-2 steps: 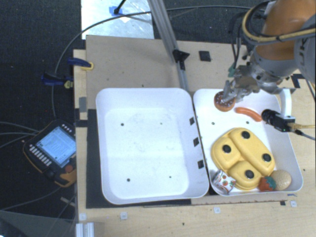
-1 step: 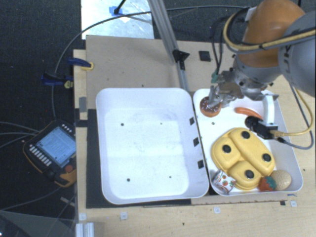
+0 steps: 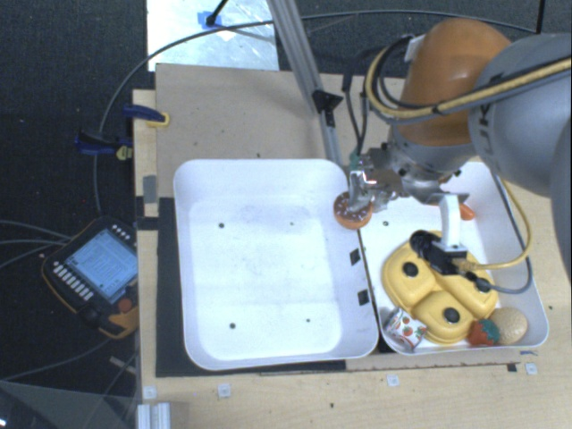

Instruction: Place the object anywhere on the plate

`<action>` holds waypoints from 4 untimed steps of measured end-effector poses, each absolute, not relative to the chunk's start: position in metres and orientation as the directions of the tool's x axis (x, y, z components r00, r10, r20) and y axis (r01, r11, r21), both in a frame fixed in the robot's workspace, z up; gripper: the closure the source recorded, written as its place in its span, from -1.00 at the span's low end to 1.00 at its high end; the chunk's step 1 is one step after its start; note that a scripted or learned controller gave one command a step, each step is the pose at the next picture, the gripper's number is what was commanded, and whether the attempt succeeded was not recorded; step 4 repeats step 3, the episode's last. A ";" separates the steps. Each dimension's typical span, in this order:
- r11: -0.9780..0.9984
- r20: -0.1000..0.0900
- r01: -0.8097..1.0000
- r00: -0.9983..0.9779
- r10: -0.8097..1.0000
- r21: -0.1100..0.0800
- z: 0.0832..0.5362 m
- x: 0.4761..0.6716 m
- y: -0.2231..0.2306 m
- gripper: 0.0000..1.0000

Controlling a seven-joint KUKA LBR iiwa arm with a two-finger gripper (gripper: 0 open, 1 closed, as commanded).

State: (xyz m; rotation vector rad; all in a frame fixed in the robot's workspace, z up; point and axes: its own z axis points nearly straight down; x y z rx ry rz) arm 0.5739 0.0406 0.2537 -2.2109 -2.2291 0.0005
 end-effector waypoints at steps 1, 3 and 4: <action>0.010 0.002 1.000 -0.010 1.000 0.000 0.250 0.566 0.091 1.00; 0.004 0.000 1.000 -0.004 1.000 0.000 0.218 0.561 0.130 -1.00; 0.004 0.000 1.000 -0.004 1.000 0.000 0.218 0.561 0.130 -1.00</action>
